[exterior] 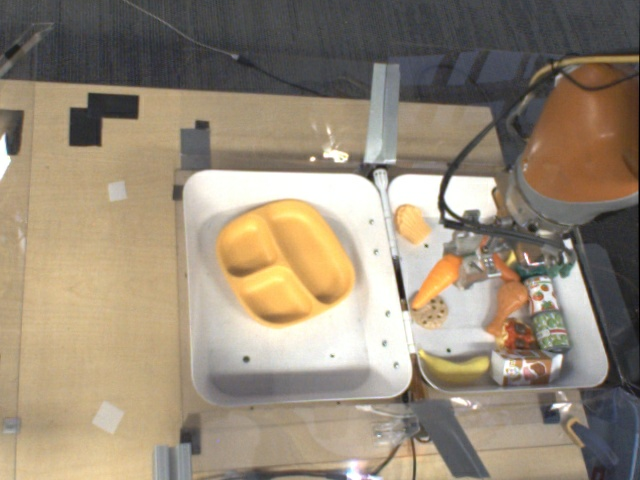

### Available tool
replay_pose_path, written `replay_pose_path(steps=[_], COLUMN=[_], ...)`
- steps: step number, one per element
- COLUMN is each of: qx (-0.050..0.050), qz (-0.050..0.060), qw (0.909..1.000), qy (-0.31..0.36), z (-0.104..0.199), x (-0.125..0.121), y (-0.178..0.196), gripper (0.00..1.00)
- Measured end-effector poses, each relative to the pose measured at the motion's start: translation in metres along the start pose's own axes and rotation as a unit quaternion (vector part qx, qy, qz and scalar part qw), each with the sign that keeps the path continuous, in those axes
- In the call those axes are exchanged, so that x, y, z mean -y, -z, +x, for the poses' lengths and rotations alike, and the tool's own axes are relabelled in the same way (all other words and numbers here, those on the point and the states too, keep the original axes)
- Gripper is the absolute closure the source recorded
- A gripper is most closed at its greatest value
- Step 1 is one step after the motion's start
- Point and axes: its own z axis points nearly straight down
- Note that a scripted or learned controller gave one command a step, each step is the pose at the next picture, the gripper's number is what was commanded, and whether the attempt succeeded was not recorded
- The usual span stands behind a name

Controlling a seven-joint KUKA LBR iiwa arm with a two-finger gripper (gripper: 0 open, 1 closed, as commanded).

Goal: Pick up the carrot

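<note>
The carrot (436, 279) is orange and tapered. It lies slanted in the right bin (596, 366), near that bin's left side, with its thick end pointing up and to the right. My gripper (478, 265) hangs low over the bin, right beside the carrot's thick end and seemingly touching it. The arm's orange band (585, 133) and grey wrist cover the bin's upper right part.
Around the carrot lie a round cookie (431, 313), a tan biscuit (411, 223), a second orange piece (506, 308), a banana (455, 366) and some cans (524, 368). The left bin (215, 368) holds a yellow divided plate (285, 261). A metal divider (394, 258) separates the bins.
</note>
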Motion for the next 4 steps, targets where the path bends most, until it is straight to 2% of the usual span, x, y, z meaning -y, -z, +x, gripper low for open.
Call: replay_pose_path(steps=[1, 2, 3, 4], qx=[-0.001, -0.003, -0.008, -0.003], qz=[0.003, 0.002, -0.004, 0.001], qw=[0.9999, 0.9987, 0.9636, 0.9372], qy=[0.016, 0.051, 0.267, 0.349], z=[0.012, -0.003, 0.014, -0.004], x=[0.071, 0.129, 0.157, 0.159], y=[0.144, 0.238, 0.113, 0.243], gripper=[1.00, 1.00, 1.00, 1.00])
